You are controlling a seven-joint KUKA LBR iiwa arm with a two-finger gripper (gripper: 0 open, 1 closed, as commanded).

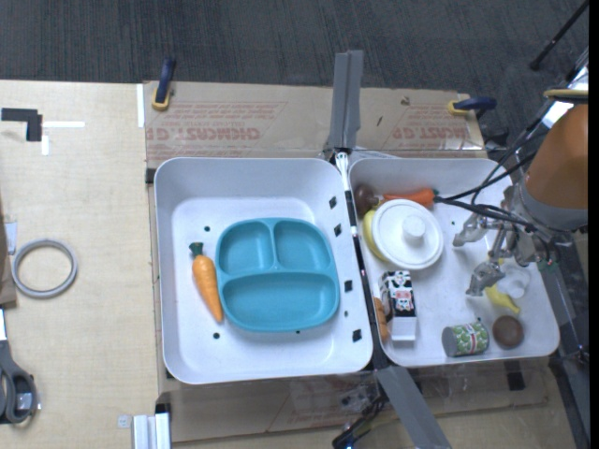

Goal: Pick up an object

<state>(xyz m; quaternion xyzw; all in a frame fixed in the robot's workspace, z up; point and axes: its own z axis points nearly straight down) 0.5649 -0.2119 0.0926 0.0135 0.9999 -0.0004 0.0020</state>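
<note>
My gripper (477,256) hangs over the right part of the right bin (440,358), its two metal fingers spread open with nothing between them. Just below it lies a small yellow item (504,298). A brown round piece (508,330) and a green can (465,339) on its side sit near the bin's front right corner. To the left of the gripper stands a white lidded pot (408,235) with a yellow rim. A cow-patterned milk carton (401,304) lies in front of the pot. An orange carrot (422,196) lies behind the pot.
The left bin (173,344) holds a blue divided plate (278,275) and a toy carrot (207,284) beside it. A grey divider bar (346,101) stands between the bins at the back. A tape roll (42,267) and scissors (16,393) lie on the bench at left.
</note>
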